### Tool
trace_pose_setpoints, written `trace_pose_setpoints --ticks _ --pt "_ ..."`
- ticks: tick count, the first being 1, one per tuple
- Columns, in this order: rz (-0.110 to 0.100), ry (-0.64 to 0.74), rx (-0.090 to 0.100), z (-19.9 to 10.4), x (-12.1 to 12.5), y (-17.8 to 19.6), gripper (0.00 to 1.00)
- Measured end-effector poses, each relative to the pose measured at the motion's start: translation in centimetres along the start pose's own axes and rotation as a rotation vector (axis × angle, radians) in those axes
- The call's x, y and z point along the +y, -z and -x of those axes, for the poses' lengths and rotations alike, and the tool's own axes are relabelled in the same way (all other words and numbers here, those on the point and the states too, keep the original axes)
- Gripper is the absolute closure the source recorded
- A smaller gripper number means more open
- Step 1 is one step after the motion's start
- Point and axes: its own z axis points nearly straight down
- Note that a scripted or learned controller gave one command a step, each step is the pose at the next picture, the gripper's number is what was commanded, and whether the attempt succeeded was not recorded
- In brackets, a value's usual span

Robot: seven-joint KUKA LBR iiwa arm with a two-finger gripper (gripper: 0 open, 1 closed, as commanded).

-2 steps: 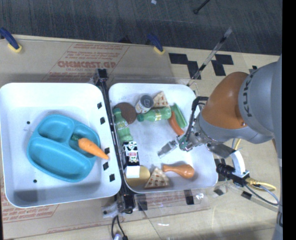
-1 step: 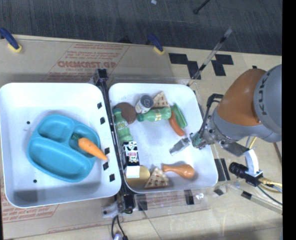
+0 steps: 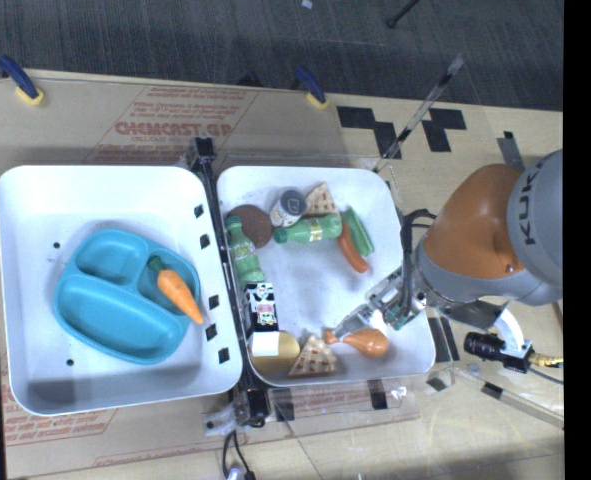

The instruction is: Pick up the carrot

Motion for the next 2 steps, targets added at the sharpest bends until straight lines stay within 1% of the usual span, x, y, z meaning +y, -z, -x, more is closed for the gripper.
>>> trace_pose_setpoints --ticks 1,2 --pt "0.002 0.142 -0.005 -1.6 1.3 -3.3 0.00" --pt "0.001 0.149 -0.006 -1.5 1.3 -2.2 1.00"
